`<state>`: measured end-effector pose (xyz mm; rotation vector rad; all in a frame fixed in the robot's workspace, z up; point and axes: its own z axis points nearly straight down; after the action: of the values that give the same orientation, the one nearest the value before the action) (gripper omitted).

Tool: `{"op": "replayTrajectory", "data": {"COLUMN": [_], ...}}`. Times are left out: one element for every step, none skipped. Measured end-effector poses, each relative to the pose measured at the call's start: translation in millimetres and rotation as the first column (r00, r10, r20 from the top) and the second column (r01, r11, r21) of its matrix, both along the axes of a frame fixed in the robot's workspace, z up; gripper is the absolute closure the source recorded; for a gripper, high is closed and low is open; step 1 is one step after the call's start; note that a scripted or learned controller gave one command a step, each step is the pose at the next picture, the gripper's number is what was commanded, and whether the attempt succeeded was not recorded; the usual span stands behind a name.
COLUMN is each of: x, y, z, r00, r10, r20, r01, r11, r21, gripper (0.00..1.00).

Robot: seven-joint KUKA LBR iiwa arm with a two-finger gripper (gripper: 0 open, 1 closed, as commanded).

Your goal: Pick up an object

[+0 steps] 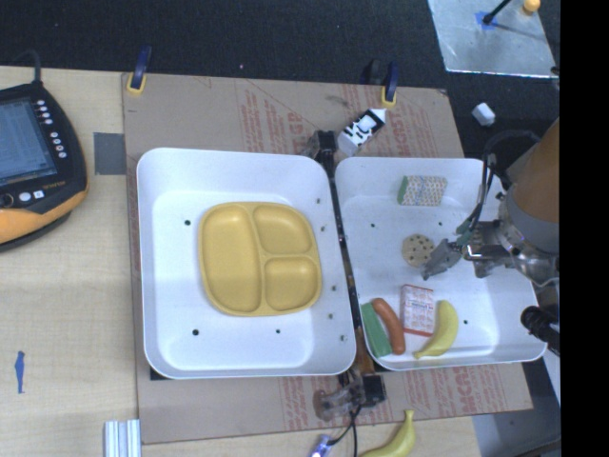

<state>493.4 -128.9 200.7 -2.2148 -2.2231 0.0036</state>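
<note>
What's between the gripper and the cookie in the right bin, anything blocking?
Nothing visible. The gripper sits just right of the round cookie over bare bin floor. The banana, packet and hot dog lie nearer the front wall, off that line.

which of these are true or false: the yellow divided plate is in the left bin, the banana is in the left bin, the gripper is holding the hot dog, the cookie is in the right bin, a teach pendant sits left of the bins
1. The yellow divided plate lies in the left bin. True.
2. The banana lies in the left bin. False: it lies in the right bin, near its front edge, beside a small red-and-white packet.
3. The gripper holds the hot dog. False: the hot dog lies on the bin floor, apart from the gripper.
4. The round cookie is in the right bin. True: it lies just left of the gripper.
5. A teach pendant sits on the bench left of the bins. True.
</note>
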Motion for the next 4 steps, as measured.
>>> {"op": "replayTrajectory", "data": {"x": [47.9, -17.9, 82.9, 82.6], "y": [7.3, -51.8, -16.0, -16.9], "z": [-109.9, -109.2, -98.0, -88.0], "r00": [1.000, 1.000, 1.000, 1.000], "r10": [0.002, -0.001, 0.002, 0.003], "r20": [-0.002, 0.000, 0.001, -0.002], "r01": [-0.002, 0.001, -0.002, -0.003], "r11": [1.000, 1.000, 1.000, 1.000], "r21": [-0.001, 0.000, -0.001, -0.001], "gripper": [0.00, 0.00, 0.00, 1.00]}}
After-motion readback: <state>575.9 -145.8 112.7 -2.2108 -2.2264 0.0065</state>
